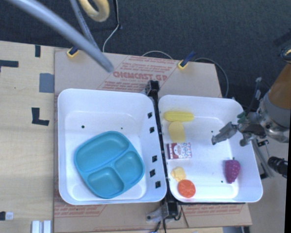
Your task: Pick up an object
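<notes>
gripper [234, 135], fingers spread and holding nothing, hovers above the right bin [212, 107], just up from the purple grape bunch [231, 170] lying inside it; pick apparently not yet made.

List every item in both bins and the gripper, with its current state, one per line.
Blue three-compartment plastic plate: flat in left bin, nothing on it.
Yellow toy corn cob: lying on its side, right bin.
Red-and-white small carton: lying flat.
Orange round toy fruit: resting near front wall.
Purple toy grape bunch: lying free, untouched.
Two-finger gripper: open, holding nothing, above the right bin.
</notes>
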### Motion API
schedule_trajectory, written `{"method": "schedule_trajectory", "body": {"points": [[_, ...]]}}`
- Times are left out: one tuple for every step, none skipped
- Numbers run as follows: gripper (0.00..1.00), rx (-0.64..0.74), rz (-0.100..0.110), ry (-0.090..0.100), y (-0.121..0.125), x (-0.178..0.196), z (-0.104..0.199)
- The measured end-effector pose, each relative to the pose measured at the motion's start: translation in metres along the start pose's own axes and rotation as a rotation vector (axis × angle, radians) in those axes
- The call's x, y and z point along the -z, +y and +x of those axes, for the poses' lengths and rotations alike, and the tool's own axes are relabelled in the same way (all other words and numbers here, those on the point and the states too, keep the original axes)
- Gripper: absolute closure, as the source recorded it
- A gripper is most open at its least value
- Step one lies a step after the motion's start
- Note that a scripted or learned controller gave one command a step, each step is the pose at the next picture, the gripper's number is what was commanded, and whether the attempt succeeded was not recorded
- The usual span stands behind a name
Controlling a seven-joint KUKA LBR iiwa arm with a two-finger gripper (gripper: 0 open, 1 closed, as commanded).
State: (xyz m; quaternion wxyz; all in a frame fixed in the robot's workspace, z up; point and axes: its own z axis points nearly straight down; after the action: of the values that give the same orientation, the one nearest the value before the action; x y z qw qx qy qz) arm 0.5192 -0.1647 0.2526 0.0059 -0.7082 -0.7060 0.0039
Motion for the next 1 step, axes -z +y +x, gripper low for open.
{"method": "schedule_trajectory", "body": {"points": [[0.0, 0.004, -0.012, -0.003, 0.0023, 0.0065, 0.0006]]}}
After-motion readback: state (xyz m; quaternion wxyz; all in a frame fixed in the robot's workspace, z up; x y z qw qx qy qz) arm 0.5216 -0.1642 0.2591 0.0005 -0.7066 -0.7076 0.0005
